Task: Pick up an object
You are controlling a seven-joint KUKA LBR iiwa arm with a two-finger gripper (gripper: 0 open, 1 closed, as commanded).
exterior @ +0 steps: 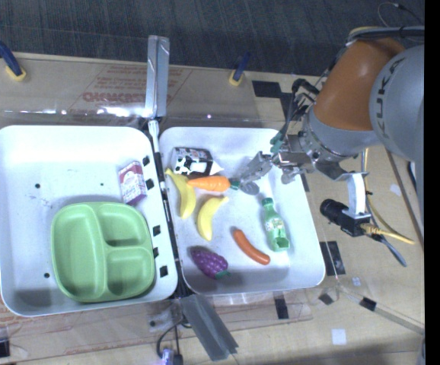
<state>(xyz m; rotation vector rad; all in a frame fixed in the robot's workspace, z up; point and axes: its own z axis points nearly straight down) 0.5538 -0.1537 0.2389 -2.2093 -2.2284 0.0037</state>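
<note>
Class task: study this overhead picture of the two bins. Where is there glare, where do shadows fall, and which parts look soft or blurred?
Camera view: glare streaks the clear plastic sheet behind the bins; the green divided plastic tray casts a soft shadow on the left white bin; the end effector over the right white bin looks blurred; the image is slightly soft overall.

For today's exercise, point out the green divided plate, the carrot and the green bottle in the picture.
green divided plate [74,234], camera view, on its left compartment.
carrot [208,183], camera view, on its orange body.
green bottle [274,225], camera view, on its middle.
</note>
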